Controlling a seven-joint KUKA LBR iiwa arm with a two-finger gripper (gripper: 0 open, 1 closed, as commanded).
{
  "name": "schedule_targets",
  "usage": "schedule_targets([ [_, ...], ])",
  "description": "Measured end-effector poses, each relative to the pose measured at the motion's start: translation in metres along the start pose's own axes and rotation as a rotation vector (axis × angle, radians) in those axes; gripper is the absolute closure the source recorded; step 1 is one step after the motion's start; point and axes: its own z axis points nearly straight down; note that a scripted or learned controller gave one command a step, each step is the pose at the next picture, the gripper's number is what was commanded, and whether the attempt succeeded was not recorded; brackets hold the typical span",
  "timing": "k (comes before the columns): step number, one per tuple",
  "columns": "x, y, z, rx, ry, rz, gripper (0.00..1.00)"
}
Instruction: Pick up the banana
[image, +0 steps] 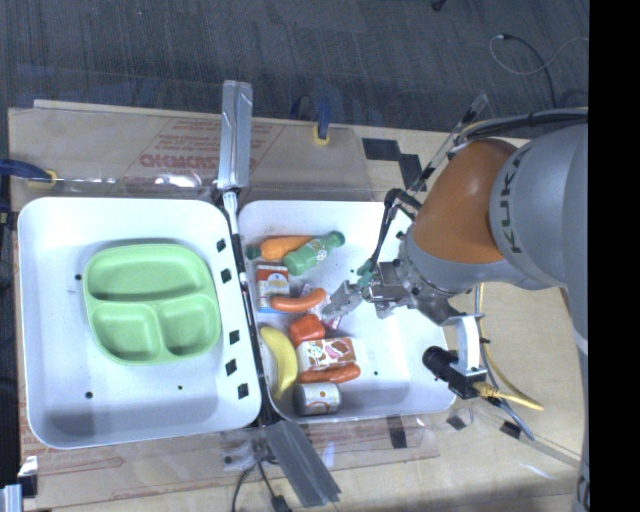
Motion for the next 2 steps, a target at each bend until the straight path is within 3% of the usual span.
schedule_targets([
  [1,0.049,-0.01,0.005,0.001,-0.001,0.114,0.0],
  [2,0.1,-0.026,0.005,0.0,-0.001,-0.133,0.0],
])
